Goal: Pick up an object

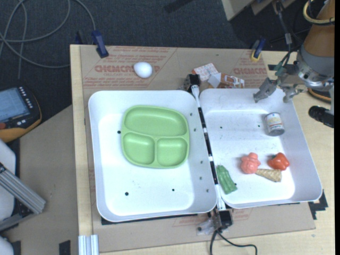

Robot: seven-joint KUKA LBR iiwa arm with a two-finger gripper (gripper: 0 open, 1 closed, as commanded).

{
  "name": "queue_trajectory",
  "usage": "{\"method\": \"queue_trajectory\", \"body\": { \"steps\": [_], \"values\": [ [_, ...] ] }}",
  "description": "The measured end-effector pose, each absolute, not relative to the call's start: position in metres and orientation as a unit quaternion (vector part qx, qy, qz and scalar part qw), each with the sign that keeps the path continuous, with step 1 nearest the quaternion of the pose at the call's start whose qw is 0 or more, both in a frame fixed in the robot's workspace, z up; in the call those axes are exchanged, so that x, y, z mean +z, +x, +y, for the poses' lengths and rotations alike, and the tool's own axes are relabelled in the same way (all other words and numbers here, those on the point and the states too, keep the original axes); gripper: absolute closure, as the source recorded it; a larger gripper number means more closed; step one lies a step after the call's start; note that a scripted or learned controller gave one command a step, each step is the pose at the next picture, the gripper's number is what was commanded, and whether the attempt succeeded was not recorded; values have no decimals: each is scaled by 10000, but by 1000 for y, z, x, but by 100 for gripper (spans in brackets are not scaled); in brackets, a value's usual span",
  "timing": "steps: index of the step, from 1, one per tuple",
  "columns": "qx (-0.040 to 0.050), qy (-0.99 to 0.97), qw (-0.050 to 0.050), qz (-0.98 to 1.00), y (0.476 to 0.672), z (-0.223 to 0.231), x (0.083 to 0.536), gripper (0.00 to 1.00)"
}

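The right bin [239,108] holds a small silver can [274,124] lying near its far right side. Closer to the front are a pink toy [249,163], a red-orange pepper [279,161] and a beige cone-shaped piece [269,174]. A green vegetable piece [226,178] lies by the bin's left wall. My gripper [277,91] hangs over the bin's far right corner, above and beyond the can, open with nothing between its fingers [263,92].
The left bin [106,158] holds a green divided plate [155,136]. A white egg-like ball [142,69] and crumpled wrappers [215,76] lie on the board behind the bins. Blue clamps [99,42] grip the board's far edge.
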State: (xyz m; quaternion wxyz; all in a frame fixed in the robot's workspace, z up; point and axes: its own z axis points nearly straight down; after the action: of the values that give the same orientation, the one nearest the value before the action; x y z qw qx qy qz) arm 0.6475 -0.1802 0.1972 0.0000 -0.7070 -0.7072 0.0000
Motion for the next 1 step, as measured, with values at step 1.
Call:
{"method": "queue_trajectory", "body": {
  "steps": [1],
  "values": [
    [8, -7072, 7, -7070, 637, -224, 163, 0]
  ]
}}
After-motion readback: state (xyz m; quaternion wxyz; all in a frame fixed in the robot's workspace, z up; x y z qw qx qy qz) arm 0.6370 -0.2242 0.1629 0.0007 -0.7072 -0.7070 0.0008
